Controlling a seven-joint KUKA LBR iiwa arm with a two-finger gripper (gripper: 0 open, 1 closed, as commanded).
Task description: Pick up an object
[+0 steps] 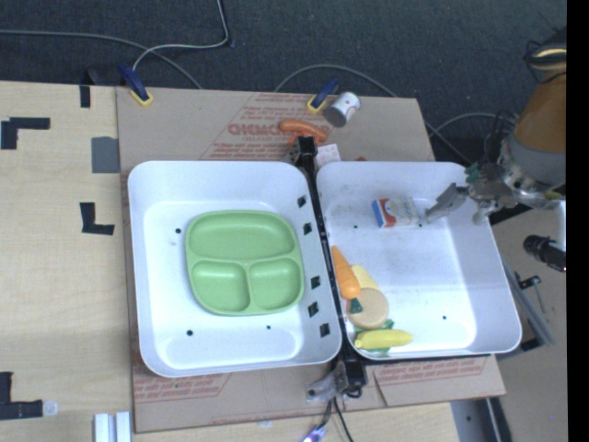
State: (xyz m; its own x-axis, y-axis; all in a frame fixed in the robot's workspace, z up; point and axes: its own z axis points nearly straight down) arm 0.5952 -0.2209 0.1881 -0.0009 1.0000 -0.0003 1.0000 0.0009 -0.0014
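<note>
Camera view, arm (pixel 538 145) reaching from right, jaws (pixel 440 204) low over right bin (pixel 479 284), opening unreadable

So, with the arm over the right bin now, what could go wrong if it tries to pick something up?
1. The small carton lies flat on the bin floor near the gripper, so the grasp may slide over it.
2. The carrot, round biscuit and yellow piece crowd against the right bin wall; a grasp there could hit the wall or catch two things.

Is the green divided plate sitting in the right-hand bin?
No, the green divided plate lies in the left bin, with nothing on it.
</note>
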